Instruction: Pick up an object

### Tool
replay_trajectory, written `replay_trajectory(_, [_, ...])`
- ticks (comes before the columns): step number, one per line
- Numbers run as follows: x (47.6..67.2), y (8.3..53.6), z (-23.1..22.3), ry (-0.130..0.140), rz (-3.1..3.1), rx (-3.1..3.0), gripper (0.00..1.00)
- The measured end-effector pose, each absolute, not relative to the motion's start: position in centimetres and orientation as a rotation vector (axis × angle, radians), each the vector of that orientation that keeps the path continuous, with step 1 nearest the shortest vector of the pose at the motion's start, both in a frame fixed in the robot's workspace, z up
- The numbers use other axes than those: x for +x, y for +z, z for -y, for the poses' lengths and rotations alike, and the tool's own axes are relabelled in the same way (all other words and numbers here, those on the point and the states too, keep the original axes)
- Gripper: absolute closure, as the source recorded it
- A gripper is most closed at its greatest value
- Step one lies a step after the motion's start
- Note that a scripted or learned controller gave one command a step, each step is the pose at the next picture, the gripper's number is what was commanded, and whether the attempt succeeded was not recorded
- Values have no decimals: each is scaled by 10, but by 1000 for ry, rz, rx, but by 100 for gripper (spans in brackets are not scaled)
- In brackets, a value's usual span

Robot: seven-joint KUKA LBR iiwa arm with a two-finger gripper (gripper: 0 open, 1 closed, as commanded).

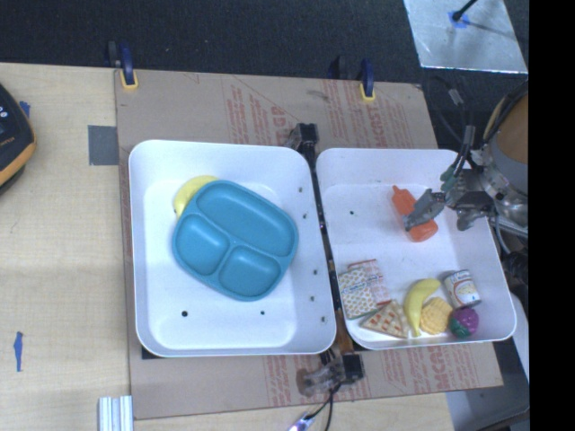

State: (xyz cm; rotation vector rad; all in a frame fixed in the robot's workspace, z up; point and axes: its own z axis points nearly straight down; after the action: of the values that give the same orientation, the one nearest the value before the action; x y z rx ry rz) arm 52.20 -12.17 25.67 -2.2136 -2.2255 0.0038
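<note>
Room's decent from my seat: left bin has a blue divided plate. In the right bin, gripper spread wide beside the orange toy carrot, bare floor around; toys crowd the bottom wall.

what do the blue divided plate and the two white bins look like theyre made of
The blue three-compartment plate looks like moulded plastic with a matte to satin finish: even colour, soft rounded ridges between compartments, no sharp glare. The left white bin and the right white bin also look like thin formed plastic, smooth and slightly glossy, with rounded corners and raised rims, though coated metal cannot be ruled out.
</note>
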Motion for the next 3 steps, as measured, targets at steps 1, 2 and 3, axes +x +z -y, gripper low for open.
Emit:
replay_trajectory(1, [579,136,147,5,2226,-2215,0])
replay_trajectory(2, [646,91,166,4,2226,-2213,0])
replay_trajectory(3, [627,92,156,6,2224,-2216,0])
